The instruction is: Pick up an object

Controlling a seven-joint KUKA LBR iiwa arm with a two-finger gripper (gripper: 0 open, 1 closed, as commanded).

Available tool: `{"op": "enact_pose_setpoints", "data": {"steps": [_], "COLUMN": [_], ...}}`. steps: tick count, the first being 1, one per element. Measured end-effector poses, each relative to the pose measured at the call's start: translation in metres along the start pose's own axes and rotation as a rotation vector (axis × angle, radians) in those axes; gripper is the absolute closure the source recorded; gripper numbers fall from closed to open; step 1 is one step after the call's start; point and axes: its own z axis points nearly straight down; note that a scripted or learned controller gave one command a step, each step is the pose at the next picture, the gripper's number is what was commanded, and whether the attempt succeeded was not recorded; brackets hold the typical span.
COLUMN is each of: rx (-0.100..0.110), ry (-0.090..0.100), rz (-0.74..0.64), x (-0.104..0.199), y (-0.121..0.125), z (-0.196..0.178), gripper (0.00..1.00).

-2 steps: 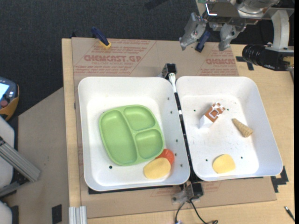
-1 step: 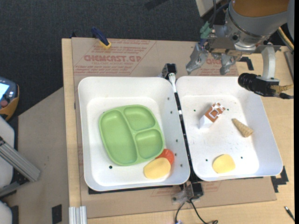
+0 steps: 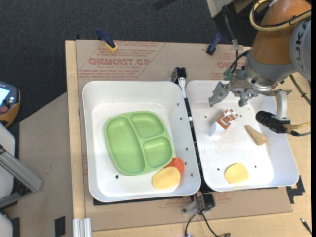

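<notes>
A cardboard-covered bench [image 3: 79, 132] carries two white bins on a dark floor. The left bin [image 3: 94, 112] holds a green tray [image 3: 138, 142], with a yellow piece [image 3: 165, 179] and an orange piece [image 3: 177, 165] touching at its lower right corner. In the right bin [image 3: 281, 167] lie a small white-and-orange block [image 3: 224, 121], a tan cone [image 3: 256, 135] and a yellow disc [image 3: 236, 173]. The tool [image 3: 231, 96] hangs above the block, fingers spread apart, nothing between them.
</notes>
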Motion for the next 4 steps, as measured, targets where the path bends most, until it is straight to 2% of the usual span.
{"op": "enact_pose_setpoints", "data": {"steps": [1, 2, 3, 4], "rx": [-0.017, -0.028, -0.014, -0.021], "ry": [0.001, 0.002, 0.001, -0.004], "rz": [-0.008, -0.016, -0.007, -0.002], "x": [0.006, 0.066, 0.028, -0.066], "y": [0.002, 0.042, 0.027, 0.055], "z": [-0.02, -0.13, -0.135, -0.173], "gripper": [1.0, 1.0, 1.0, 1.0]}}
